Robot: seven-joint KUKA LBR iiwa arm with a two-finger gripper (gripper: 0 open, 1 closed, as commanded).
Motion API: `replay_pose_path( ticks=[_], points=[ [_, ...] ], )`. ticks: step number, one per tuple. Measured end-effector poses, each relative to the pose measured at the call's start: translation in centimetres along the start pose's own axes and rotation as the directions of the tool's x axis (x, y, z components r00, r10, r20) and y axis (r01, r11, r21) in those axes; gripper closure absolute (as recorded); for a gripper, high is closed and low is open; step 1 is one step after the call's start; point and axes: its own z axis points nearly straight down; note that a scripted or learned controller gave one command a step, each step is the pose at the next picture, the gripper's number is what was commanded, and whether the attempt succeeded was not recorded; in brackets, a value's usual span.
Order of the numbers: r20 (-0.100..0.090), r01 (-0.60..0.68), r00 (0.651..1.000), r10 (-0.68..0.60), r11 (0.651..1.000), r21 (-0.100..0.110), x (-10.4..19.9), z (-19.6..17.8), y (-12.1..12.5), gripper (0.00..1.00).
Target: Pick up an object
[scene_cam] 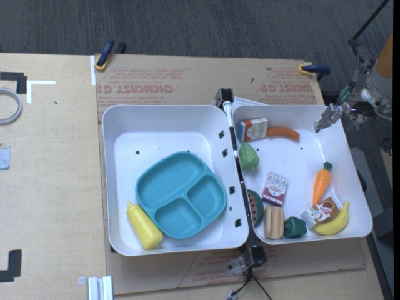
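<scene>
two white bins sit side by side on the counter point(50, 186). the left bin point(119, 167) holds a blue divided plate point(181, 195) near its middle and a yellow bottle point(144, 225) at its front left corner, just beside the plate

the right bin point(350, 155) holds the small things – a juice carton point(253, 129) and a sausage point(282, 132) along the far wall, a green pear point(249, 156) by the left wall, a small snack box point(275, 189) in the middle, a carrot point(321, 182) toward the right. along the front lie a watermelon slice point(254, 207), a bread roll point(273, 222), a dark green vegetable point(295, 227), a small carton point(320, 212) and a banana point(333, 222)

the tool point(326, 117) hangs above the right bin's far right corner, well apart from the things below – nothing sits between its fingers, though how wide they stand i cannot tell
</scene>
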Motion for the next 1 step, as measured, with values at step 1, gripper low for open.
replay_pose_path(
  ticks=[1],
  points=[
    [-0.005,0.157,0.988,-0.157,0.988,-0.002,-0.04,9.29,-4.13,0.00]
  ],
)
